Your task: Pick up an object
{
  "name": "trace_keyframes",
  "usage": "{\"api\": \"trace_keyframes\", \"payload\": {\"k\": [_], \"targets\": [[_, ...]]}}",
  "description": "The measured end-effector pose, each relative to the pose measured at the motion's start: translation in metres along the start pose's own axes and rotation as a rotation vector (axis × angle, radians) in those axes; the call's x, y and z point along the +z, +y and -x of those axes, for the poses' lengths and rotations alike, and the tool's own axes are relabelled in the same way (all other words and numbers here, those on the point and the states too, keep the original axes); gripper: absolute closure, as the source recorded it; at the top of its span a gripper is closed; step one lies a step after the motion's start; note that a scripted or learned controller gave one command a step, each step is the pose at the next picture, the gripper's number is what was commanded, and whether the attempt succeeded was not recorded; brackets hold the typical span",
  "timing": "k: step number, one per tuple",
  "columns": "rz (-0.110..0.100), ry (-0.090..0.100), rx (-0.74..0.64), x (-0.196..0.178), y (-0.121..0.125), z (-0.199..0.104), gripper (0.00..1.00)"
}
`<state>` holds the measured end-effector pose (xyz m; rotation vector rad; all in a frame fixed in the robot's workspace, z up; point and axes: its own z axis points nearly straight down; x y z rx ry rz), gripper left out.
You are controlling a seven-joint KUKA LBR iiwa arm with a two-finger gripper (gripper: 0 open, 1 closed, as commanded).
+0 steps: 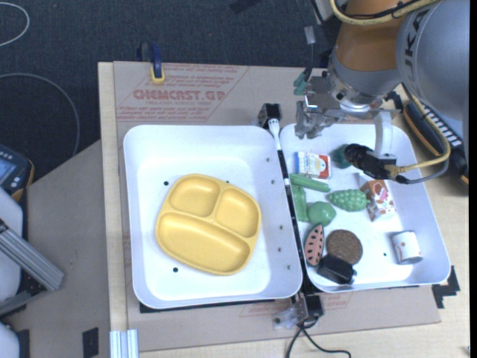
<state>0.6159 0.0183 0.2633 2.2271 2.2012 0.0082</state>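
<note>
Red "CHEMCAST GP" txt on brown board (223, 99)

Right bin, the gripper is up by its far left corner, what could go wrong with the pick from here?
The gripper hangs close to the right bin's wall and the divide between bins; coming straight down, it may hit the rim rather than an object. The carton, pod and pepper lie crowded together nearest it, so a grab could catch two or shove one aside.
</note>
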Motion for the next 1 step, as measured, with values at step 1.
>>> {"api": "trace_keyframes", "payload": {"k": [1], "targets": [[-0.004, 0.001, -0.008, 0.0811, 0.0528, 0.0603, 1.00]]}}
